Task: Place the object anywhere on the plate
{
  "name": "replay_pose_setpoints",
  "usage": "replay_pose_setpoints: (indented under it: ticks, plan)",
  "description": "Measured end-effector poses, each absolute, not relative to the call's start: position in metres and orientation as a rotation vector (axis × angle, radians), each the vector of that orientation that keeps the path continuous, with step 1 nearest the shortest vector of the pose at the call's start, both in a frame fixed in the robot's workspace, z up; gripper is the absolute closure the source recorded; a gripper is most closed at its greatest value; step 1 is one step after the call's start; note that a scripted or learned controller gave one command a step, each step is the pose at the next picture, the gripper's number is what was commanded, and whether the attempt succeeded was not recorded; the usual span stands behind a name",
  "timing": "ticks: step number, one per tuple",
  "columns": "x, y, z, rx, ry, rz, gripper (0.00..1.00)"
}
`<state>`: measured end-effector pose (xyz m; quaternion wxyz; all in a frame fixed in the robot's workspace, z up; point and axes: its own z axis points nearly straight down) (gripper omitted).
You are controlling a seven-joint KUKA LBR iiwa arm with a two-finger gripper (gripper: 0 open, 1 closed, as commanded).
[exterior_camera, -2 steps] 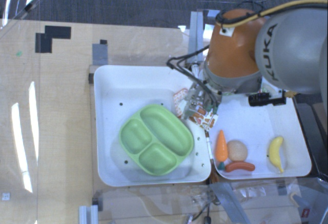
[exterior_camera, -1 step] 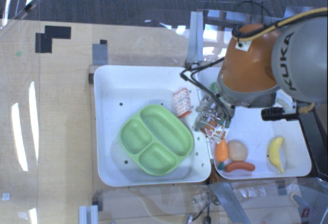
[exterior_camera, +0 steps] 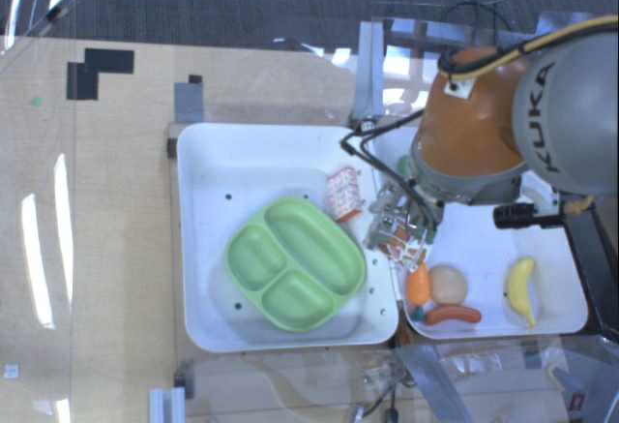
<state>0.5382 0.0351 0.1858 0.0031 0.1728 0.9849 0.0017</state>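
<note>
Fingers (exterior_camera: 398, 226) over the bins' shared wall, opening unclear, near red-white packet (exterior_camera: 342, 194), green plate (exterior_camera: 295, 262) alongside

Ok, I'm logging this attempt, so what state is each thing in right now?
green plate: flat in the left bin, three compartments bare.
snack packet: lying in the left bin beside the plate, off it.
gripper: low over the wall between the bins.
carrot: lying in the right bin.
round bun: resting beside the carrot.
sausage: lying at the front edge.
banana: lying apart, further right.
</note>
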Motion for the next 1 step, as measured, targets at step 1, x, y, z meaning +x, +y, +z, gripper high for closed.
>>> replay_pose_setpoints:
  ticks: [1]
  plan:
    - [0.5382, 0.0350, 0.1859, 0.542, 3.088, 0.005, 0.00]
